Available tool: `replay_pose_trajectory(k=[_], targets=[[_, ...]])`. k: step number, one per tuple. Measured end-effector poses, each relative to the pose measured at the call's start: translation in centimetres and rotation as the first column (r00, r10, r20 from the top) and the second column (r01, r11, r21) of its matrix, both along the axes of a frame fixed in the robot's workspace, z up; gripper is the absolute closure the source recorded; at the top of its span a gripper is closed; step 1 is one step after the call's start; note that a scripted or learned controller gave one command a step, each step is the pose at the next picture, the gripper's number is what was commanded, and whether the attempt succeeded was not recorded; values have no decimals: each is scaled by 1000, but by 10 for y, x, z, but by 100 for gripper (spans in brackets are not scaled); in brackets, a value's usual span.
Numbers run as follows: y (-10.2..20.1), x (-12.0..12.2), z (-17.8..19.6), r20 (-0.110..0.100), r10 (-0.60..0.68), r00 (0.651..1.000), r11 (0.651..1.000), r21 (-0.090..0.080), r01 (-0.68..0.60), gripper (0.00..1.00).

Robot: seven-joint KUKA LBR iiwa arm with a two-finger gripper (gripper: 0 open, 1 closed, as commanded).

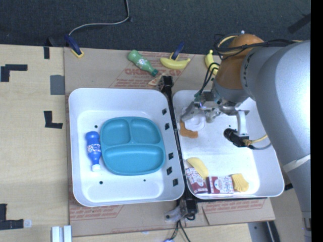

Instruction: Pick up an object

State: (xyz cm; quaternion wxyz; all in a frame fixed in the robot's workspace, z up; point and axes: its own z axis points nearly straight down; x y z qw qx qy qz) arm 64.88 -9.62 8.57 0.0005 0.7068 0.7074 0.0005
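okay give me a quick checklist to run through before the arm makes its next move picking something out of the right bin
1. Gripper over the right bin: ok.
2. Target under it: an orange piece lies just below; ok.
3. Anything held already: cannot tell.
4. Room beside the target: it lies close to the bin's left wall; not ok.
5. Other items clear of the gripper: yellow piece, red carton and yellow block lie at the near edge; ok.
6. Left bin's blue tray and blue bottle out of the way: ok.

Lighting was even and bright from overhead. White bins looked slightly overexposed; shadows were soft. Whole frame was mildly blurred.
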Motion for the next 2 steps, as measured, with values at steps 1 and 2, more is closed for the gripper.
replay_pose_trajectory(k=[1, 2], targets=[[0, -21, 0, 2, 0, 1000, 1000, -2, 0, 0], [0, -20, 11, 1, 0, 1000, 1000, -1, 0, 100]])
